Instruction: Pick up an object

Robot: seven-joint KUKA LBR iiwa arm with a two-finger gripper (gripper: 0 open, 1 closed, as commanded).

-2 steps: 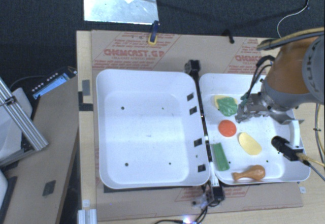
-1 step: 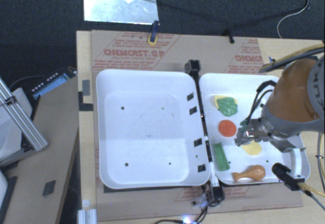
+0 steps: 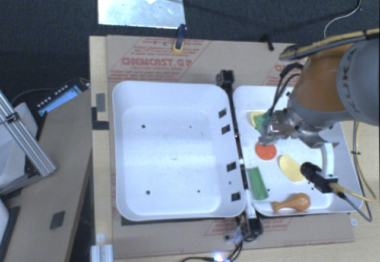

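- Plainly round and flat, the red disc (image 3: pixel 266 151) is a small, evenly orange-red piece with no markings that can be made out.
- It lies on the white floor of the right bin (image 3: pixel 246 100), in the bin's left half and about midway along it, a little way in from the wall shared with the other bin.
- The gripper (image 3: pixel 268 133) hangs right over the disc's upper edge, and its tip overlaps that edge in the camera view. Whether it touches the disc cannot be told, nor whether it is spread or closed.
- Nothing can be seen held in the gripper.
- A yellow piece (image 3: pixel 256 118) lies just beyond the gripper toward the bin's far end, partly hidden by it.
- A pale yellow oval (image 3: pixel 290 167) lies near the disc on its lower right, apart from it.
- A green block (image 3: pixel 257 182), long and narrow, lies below the disc along the bin's left wall, also apart from it.
- An orange-brown, pear-shaped thing (image 3: pixel 292 202) lies on its side at the bin's near edge, below the oval.
- The grey arm (image 3: pixel 332 82) with its orange band reaches over the right bin's far right part.
- The left bin (image 3: pixel 172 148) sits beside the right one, their walls touching.
- Both bins rest on a brown sheet (image 3: pixel 157 60) printed in red letters.
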